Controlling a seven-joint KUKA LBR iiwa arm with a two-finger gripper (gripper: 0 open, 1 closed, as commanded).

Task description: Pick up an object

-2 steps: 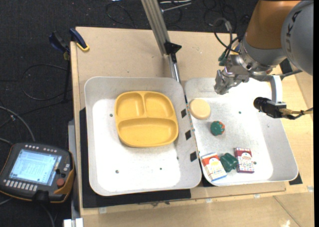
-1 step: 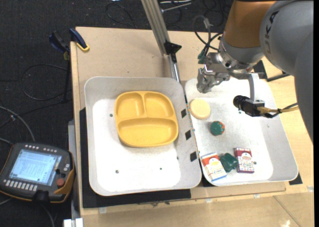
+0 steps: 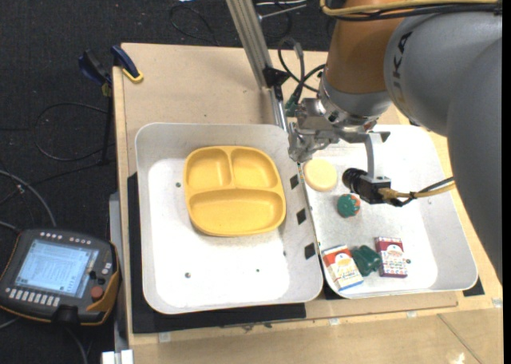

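Status: pick not yet made. Nothing shows between the gripper's tips, and every object lies on a bin floor.

Likeliest target, by my judgement: disc (image 3: 322,176). Pale cream, round, flat, matte, possibly foam or a toy food piece. It lies flat in the right bin (image 3: 435,164), close to that bin's view-left wall.

Gripper (image 3: 303,145): just up and view-left of the disc, at the bin rim, very near the disc; whether it touches cannot be told. Apart or together: cannot tell, as the metal wrist parts hide the tips.

Left to do, as judged: centre over the disc, descend, close, lift. The flat shape offers little edge to grip and the near wall crowds one side.

Other things, placed from the disc:
- ball (image 3: 348,206): just below and view-right, green, roundish, dull surface.
- green piece (image 3: 367,259): further below, dark, irregular, soft-looking.
- carton (image 3: 343,267): well below, white and red printed card, boxy, touching the green piece.
- red box (image 3: 391,257): below and view-right, printed card, beside the green piece.
- plate (image 3: 235,191): view-left, yellow smooth plastic, three compartments, rounded corners, in the left bin (image 3: 223,271).

Both bins: white, shallow, speckled matte.
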